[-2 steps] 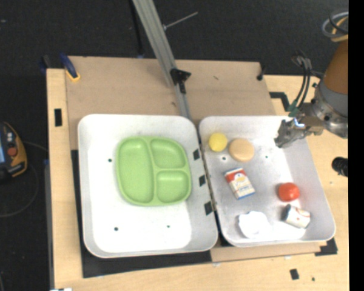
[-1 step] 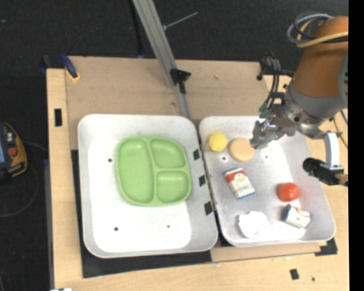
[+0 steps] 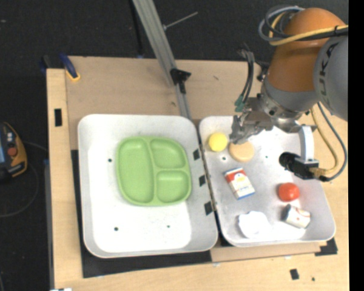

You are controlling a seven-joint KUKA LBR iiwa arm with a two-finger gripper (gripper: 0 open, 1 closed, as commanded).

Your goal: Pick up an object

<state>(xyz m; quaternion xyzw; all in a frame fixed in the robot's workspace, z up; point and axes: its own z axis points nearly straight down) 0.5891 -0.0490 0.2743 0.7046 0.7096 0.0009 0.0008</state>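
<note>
Camera view | my gripper (image 3: 239,137) low in right bin (image 3: 327,223), at tan disc (image 3: 242,151) beside yellow ball (image 3: 217,142) | finger spread: cannot tell, nothing seen held | disc looks light, stiff, flat; I'd pinch across its edges

The arm (image 3: 303,59) reached in from the right of the camera view, its grey body bearing a broad orange band above the wrist, with cables looping over the top and down the side. The wrist pointed steeply downward and toward the left. The gripper (image 3: 241,137) hung at the lowest end of the wrist, its dark metal fingers directed downward, set close together as far as the slanted view allowed one to judge.
</note>
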